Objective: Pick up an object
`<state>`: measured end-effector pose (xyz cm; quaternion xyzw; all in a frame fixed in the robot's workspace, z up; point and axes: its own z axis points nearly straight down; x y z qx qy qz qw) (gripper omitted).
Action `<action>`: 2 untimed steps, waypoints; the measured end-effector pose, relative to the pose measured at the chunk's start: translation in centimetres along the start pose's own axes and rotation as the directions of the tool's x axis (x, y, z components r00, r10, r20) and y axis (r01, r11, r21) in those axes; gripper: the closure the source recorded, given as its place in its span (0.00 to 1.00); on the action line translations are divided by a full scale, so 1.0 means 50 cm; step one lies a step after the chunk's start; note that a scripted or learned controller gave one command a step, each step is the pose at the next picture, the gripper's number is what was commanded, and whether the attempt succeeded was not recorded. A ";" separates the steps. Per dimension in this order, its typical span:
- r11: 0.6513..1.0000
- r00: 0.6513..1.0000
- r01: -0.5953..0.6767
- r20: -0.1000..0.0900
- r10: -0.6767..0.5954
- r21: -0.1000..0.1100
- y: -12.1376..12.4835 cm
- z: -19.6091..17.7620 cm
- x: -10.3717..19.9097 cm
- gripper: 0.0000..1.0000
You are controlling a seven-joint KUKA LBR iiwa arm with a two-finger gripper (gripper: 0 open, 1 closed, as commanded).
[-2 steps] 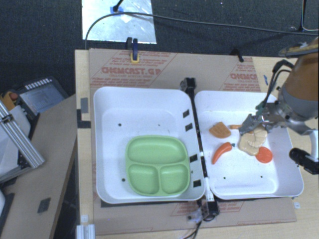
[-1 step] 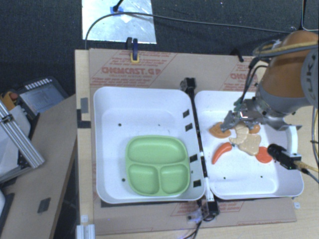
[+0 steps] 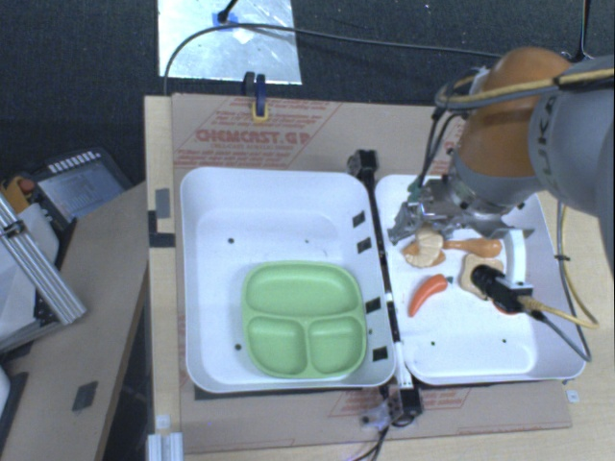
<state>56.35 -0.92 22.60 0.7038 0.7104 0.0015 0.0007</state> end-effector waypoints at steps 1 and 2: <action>1.000 1.000 0.000 -0.001 0.000 0.000 0.031 0.021 0.100 1.00; 1.000 1.000 0.000 -0.001 0.000 0.000 0.050 0.032 0.204 1.00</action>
